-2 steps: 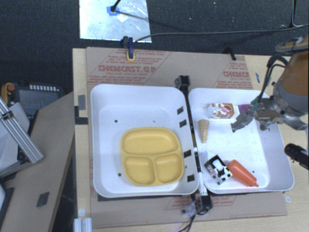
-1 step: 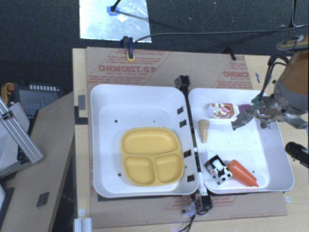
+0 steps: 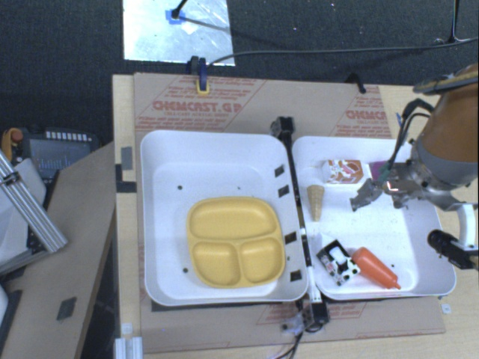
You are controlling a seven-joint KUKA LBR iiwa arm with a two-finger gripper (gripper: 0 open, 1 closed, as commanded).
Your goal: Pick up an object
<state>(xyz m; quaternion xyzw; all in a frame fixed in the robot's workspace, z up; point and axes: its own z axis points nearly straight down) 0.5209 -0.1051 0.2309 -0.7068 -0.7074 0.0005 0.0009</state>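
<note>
So on the desk (image 3: 247, 96) there are two shallow white plastic bins sitting side by side on a sheet of brown cardboard with red lettering (image 3: 224, 99). The left white bin (image 3: 161, 200) has just one thing in it: a yellow plastic divided plate with three compartments (image 3: 235, 241), lying flat toward the bin's near-right part. The right white bin (image 3: 426, 275) is busier. Going across it: a small tan cone, like an ice cream cone (image 3: 315, 201), lies close to the left wall, point toward the near side; near the front there's a little black and white blocky object (image 3: 337, 262), and just beside it, maybe touching, an orange carrot-shaped toy (image 3: 375, 268) lying at a slant. Up at the back is a small red and white packet (image 3: 343, 171), with something purple (image 3: 379, 167) peeking out next to it, mostly hidden by the arm. The grey pincer (image 3: 367, 197) hangs over the middle of the right bin, between the packet and the carrot, apart from both, and I honestly can't tell whether it's open or closed; nothing visible is in it. Off the desk, a silvery sheet with a blue bit on it (image 3: 176, 17) lies on the dark floor at the back left.
</note>
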